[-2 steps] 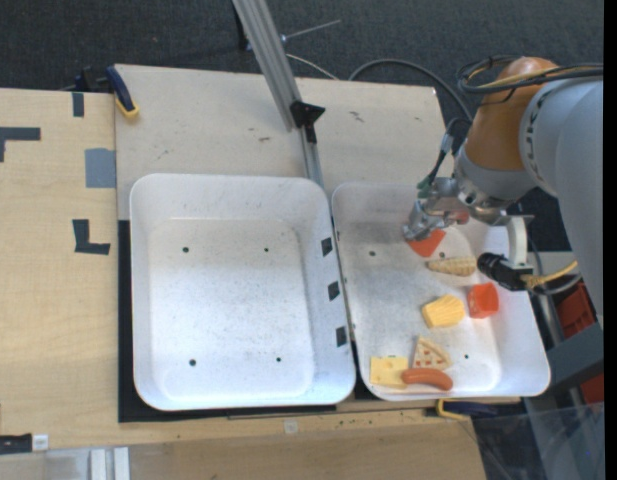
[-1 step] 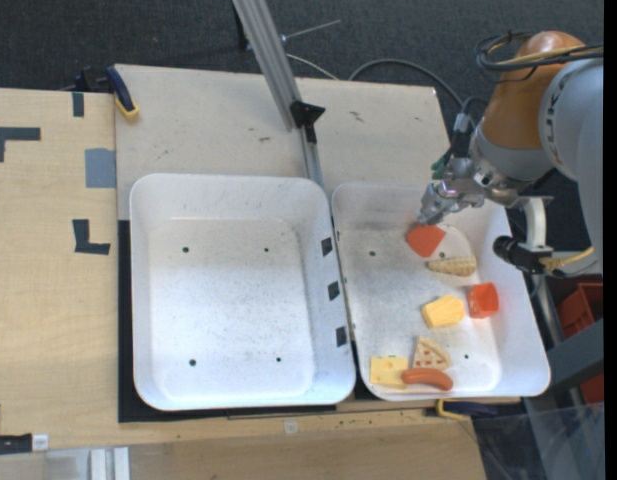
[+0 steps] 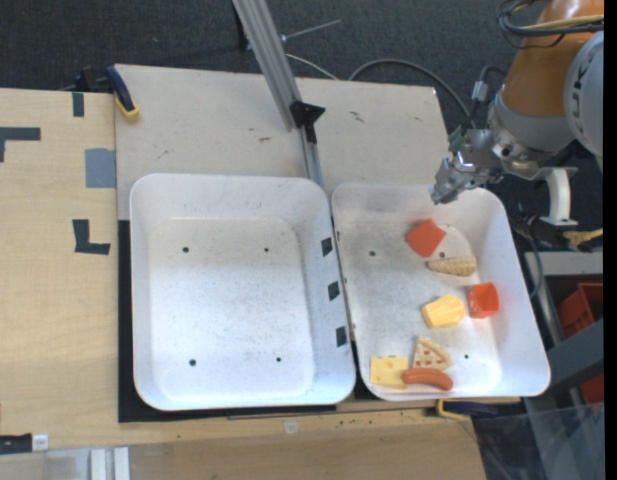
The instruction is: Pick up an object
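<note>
The right bin (image 3: 378,268) holds several small toy foods. An orange-red block (image 3: 425,238) lies near its back, with a tan bread-like piece (image 3: 453,265) just in front of it. Further forward are a red cube (image 3: 483,299), a yellow cheese chunk (image 3: 443,312), a pizza-like wedge (image 3: 429,353), a yellow slab (image 3: 388,371) and a red sausage (image 3: 427,378). My gripper (image 3: 446,190) hangs over the bin's back right corner, above and slightly right of the orange-red block, with nothing visibly in it.
The left bin (image 3: 228,288) sits beside the right one, sharing a raised divider (image 3: 331,278). A metal pole (image 3: 273,53) slants across the bench behind the bins. A blue and yellow clamp (image 3: 121,92) is at the bench's back left.
</note>
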Robot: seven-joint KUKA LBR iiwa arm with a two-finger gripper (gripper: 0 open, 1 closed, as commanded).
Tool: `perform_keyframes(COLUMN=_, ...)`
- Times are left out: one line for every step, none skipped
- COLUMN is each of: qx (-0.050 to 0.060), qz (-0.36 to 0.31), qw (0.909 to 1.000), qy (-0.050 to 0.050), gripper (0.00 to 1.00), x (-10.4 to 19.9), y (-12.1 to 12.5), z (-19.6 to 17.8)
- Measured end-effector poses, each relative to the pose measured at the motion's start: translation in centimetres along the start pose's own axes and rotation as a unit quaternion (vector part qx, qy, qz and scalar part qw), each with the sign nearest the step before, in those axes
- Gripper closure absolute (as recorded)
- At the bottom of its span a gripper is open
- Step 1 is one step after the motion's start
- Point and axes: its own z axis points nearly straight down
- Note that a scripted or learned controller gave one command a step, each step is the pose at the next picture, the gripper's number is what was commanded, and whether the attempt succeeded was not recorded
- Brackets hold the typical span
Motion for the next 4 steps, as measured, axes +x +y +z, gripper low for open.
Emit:
perform_keyframes(qx=0.001, qz=0.0, qw=1.0, qy=0.0, gripper=1.0, x=0.0, y=0.1, z=-3.0)
perform_keyframes(qx=0.004, qz=-0.001, qw=1.0, qy=0.001, gripper=1.0, x=4.5, y=-1.0, z=-1.5)
perform_keyframes(qx=0.004, qz=-0.002, qw=1.0, qy=0.001, gripper=1.0, x=9.8, y=-1.4, z=-0.5)
perform_keyframes(qx=0.004, qz=-0.002, qw=1.0, qy=0.001, gripper=1.0, x=14.8, y=-3.5, z=-1.1)
